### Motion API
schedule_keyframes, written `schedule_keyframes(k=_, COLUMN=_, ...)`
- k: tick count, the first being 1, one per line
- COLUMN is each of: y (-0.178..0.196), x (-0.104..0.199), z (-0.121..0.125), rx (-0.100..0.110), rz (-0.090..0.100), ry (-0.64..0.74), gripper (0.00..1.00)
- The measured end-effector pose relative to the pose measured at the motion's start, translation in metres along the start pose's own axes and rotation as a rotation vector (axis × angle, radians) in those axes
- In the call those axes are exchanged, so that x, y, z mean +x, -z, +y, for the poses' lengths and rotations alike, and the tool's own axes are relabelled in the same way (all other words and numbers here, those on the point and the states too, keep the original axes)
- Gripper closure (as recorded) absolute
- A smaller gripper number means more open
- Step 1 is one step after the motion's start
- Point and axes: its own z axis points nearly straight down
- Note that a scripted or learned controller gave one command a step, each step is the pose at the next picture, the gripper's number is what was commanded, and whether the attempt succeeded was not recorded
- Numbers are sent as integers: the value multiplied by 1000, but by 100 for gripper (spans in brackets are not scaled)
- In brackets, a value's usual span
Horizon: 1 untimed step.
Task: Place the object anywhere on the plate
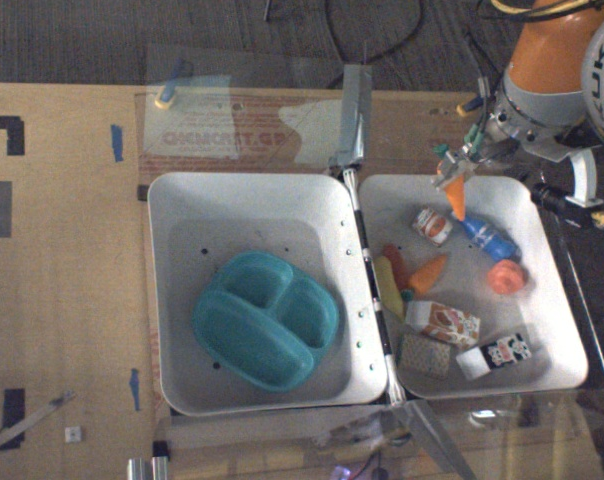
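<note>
Over right bin [552,268]: pincer [452,175] pinching tapered orange carrot [455,199]; glossy teal sectioned plate [266,318] left.

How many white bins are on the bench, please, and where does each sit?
2. The left bin holds the teal plate; the right bin beside it holds the small food items, with the gripper above its far edge.

Arm [562,38] is seen entering at the upper right corner, its orange band uppermost, the grey wrist below it angled down and to the left. Gripper [452,173] is positioned over the far edge of the right bin [557,298], near that bin's far left corner. An orange carrot-like piece [455,198] is seen between the fingertips, hanging point-down, lifted off the bin floor. Wrist is tilted, not plumb.
</note>
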Motion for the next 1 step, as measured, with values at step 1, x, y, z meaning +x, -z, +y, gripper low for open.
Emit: schedule_keyframes(k=1, y=-22, x=93, z=-5, rx=2, rz=3, ry=160, gripper=100)
